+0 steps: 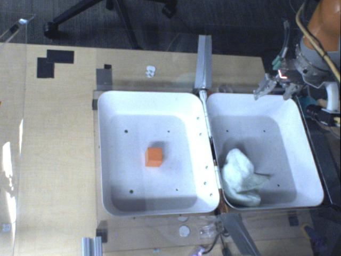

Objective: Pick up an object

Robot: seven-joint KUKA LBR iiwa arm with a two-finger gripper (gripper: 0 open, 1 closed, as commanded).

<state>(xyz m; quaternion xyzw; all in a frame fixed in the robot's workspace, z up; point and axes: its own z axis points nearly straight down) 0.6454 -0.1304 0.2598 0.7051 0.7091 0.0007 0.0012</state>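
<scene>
Metal two-finger pincer (276, 88) hangs over the far rim of the right-hand shallow white plastic bin (305, 164), fingers spread apart with nothing between them. Inside that bin, toward its near-left corner, lies a crumpled white cloth (241, 177). Beyond it, left of that bin, a small orange cube (154, 157) sits mid-floor in the neighbouring white bin (109, 153).

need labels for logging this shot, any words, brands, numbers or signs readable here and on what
None can be read.
Orange block in the left bin: plain faces, no print.
White crumpled cloth in the right bin: no label visible.
Black patches on the bench: plain shapes, no lettering.
Gripper: a small glowing spot near it, too small to read.
</scene>
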